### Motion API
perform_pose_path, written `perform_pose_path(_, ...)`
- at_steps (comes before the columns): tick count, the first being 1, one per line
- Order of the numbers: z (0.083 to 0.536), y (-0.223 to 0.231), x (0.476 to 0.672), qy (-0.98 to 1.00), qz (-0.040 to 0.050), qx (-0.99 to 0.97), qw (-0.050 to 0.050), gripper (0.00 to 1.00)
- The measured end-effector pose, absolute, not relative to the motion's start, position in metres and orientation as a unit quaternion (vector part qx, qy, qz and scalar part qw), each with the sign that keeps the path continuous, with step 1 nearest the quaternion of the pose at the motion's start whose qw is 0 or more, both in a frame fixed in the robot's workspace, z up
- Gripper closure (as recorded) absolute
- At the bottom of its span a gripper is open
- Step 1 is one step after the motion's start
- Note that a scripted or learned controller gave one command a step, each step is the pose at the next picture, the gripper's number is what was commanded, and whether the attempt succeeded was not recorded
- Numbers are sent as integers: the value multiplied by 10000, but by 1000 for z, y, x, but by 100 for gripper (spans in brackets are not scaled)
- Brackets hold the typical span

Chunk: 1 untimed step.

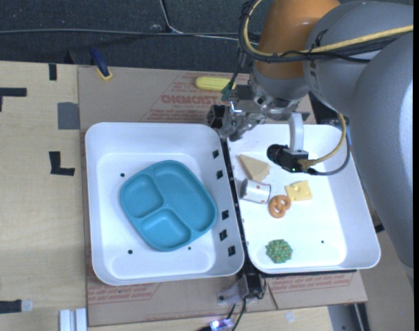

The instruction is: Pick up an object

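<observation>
Gripper [231, 124] above right bin's [347, 247] far-left corner; pretzel [279, 205] (orange-brown, looped) near centre

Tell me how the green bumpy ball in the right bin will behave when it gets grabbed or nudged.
The green bumpy ball looks round, so a sideways nudge would probably send it rolling across the smooth floor of the right bin. Its knobbly surface may give some grip. It sits apart from the pretzel, so a push likely disturbs nothing else.
</observation>
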State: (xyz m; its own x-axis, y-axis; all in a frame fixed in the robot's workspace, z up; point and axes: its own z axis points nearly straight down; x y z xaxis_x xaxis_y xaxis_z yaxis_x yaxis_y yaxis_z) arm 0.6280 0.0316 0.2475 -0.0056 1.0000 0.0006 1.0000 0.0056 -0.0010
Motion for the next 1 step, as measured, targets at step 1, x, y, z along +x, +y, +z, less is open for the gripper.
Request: perform_pose_path(1, 237, 80, 638, -7090, 6, -7052, 5, 100)
